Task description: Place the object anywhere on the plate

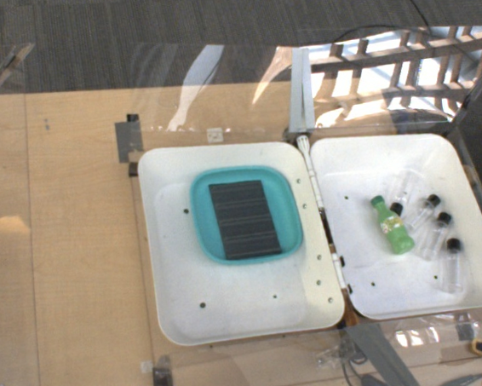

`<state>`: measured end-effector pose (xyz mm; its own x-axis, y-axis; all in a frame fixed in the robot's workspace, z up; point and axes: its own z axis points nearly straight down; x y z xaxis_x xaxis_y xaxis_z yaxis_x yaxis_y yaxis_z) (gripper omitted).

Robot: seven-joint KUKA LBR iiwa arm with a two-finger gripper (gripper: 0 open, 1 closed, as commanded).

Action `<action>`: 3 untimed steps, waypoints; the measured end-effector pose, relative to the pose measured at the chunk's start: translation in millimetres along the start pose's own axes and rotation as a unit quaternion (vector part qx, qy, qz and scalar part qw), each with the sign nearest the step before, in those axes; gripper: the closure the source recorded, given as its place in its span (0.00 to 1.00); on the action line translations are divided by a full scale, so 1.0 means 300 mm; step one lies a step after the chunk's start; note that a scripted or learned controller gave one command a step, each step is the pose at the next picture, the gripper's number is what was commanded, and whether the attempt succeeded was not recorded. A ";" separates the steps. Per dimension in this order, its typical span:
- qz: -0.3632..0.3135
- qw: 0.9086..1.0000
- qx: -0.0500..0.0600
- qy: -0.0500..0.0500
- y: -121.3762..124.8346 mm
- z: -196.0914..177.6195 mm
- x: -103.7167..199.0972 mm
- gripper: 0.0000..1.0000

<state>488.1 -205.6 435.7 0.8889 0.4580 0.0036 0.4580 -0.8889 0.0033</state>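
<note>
A teal square plate (pixel 288 217) sits in the left bin (pixel 236 312), toward its upper middle. A dark ribbed rectangular pad (pixel 245 219) lies flat on the plate, covering most of its centre. In the right bin (pixel 360 269) a small green bottle (pixel 393 226) lies on its side, with several clear plastic bottles with black caps (pixel 438 231) lying close to its right.
The two white bins meet at a hinged seam (pixel 323 222) down the middle. A metal frame (pixel 398 60) stands behind the right bin. The wooden bench (pixel 59 250) spreads out to the left under a clear sheet.
</note>
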 end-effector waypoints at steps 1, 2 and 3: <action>0.064 0.998 0.000 0.000 0.000 0.000 0.000 0.00; 0.120 0.993 0.000 0.000 0.000 0.000 0.000 0.00; 0.133 0.991 0.000 0.000 0.000 0.000 0.000 0.00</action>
<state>488.0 -205.6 435.8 0.9783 0.2073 0.0040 0.2073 -0.9783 0.0025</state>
